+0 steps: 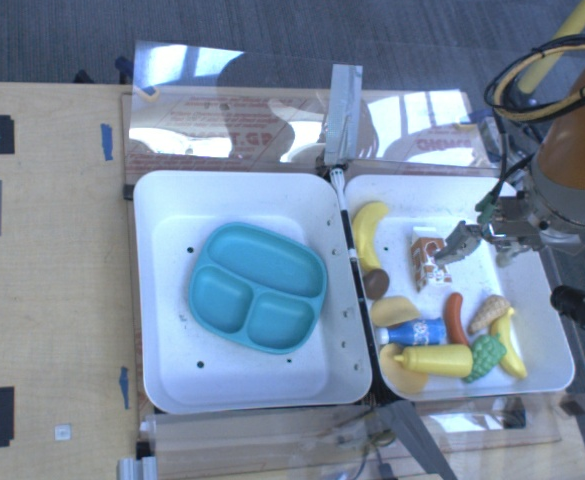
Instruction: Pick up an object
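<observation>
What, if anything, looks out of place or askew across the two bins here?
Nothing is spilled or damaged. The left bin holds a blue divided plate sitting slightly askew. The toy food is heaped in the right bin, where the yellow bottle lies on its side.

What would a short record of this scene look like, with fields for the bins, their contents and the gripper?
left bin: holds a blue divided plate
right bin: holds toy food, heaped near the front
banana: by the divider, curved
red and white packet: middle of the right bin
sausage: in front of the packet
yellow bottle: lying at the front
gripper: over the right bin, just right of the packet, holding nothing visible
</observation>
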`<state>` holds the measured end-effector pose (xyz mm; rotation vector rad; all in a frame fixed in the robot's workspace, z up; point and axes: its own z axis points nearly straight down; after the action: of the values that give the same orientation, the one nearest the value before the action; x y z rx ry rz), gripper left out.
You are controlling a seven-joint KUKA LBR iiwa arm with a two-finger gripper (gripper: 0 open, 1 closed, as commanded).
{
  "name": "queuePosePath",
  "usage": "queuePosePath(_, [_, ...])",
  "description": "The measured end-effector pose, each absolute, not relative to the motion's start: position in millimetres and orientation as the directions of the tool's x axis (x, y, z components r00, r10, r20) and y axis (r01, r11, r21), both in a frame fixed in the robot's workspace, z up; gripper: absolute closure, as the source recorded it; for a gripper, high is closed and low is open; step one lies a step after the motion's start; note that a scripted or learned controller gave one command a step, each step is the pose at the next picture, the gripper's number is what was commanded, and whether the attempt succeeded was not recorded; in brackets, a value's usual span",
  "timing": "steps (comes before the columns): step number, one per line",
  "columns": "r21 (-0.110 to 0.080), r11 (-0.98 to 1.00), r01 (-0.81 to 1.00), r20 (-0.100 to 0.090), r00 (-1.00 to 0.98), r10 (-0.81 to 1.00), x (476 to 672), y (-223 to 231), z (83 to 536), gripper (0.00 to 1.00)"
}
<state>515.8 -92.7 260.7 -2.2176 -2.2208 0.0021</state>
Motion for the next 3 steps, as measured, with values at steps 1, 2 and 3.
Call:
queuePosePath(1, [-0.015,0.054,0.998,0.003,-0.054,0.999,548.9,-133,113,0.00])
queuePosePath(2, [0.007,-0.066,0.998,0.000,0.066,0.998,507.1,-134,88,0.00])
queuePosePath(3, [0.013,-0.068,0.998,-0.003,0.068,0.998,508.7,-136,99,1.00])
